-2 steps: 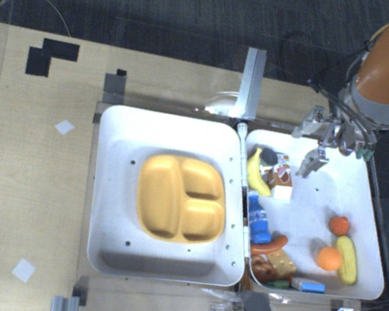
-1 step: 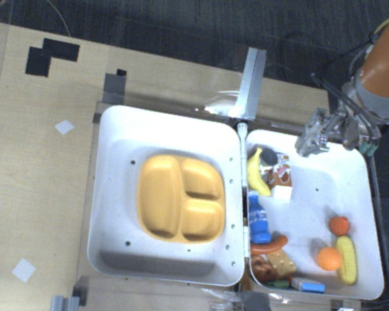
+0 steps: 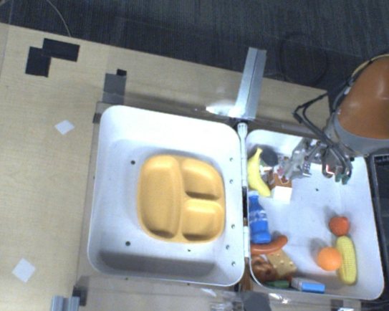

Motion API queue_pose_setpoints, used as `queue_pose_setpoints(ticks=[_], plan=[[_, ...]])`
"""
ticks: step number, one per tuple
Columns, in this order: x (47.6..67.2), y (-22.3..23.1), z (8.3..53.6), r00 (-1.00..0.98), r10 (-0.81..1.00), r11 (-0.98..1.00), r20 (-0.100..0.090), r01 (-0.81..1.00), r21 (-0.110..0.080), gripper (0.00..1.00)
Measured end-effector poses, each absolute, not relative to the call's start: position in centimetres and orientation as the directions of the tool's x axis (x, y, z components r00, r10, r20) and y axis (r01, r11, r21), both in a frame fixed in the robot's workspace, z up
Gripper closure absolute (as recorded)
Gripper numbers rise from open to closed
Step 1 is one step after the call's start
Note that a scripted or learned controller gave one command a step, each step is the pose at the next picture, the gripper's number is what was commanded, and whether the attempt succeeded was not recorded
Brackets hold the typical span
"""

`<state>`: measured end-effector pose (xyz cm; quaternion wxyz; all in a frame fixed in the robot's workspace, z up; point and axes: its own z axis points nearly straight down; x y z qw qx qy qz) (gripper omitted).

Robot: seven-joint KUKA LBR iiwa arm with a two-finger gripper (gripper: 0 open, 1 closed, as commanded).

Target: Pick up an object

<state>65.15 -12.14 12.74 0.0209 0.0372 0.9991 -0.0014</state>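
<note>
Claw low in right bin, near top-left corner, poised over banana and small white block, likely targets. Grip state cannot be told. Yellow divided tray sits alone in left bin.

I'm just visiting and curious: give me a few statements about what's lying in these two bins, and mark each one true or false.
1. The yellow divided tray lies in the left bin. True.
2. The banana lies in the left bin. False: it lies in the right bin, by the dividing wall.
3. The corn cob lies beside an orange ball. True.
4. The blue bottle stands upright mid-bin. False: it lies flat along the right bin's left wall.
5. The gripper hangs over the right bin. True.
</note>
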Motion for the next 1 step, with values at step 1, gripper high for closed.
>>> queue_pose_setpoints(ticks=[1], plan=[[63.49,-12.18,12.46,-0.982,0.179,0.984,-0.054,0.179,0.003,1.00]])
